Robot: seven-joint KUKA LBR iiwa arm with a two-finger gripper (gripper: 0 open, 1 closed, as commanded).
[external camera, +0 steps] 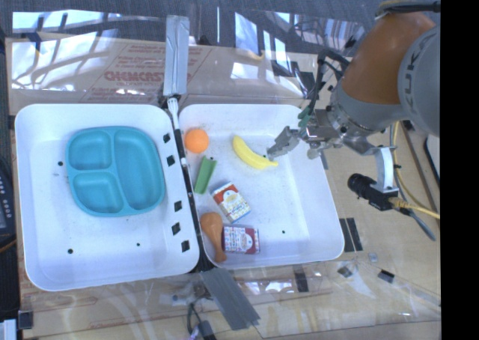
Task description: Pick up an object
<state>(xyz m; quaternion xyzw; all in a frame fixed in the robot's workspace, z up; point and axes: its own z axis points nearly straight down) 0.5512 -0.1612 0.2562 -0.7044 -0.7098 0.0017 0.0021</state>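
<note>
The jaws (288,142) hang over the right bin (318,211), just right of the banana (252,154); how wide they stand I cannot tell. An orange ball (196,141), green piece (204,174) and two cartons (231,203) lie nearby; the left bin (37,241) holds a blue tray (116,170).

Yellow banana (253,154) — flat, right bin (314,219)
</note>
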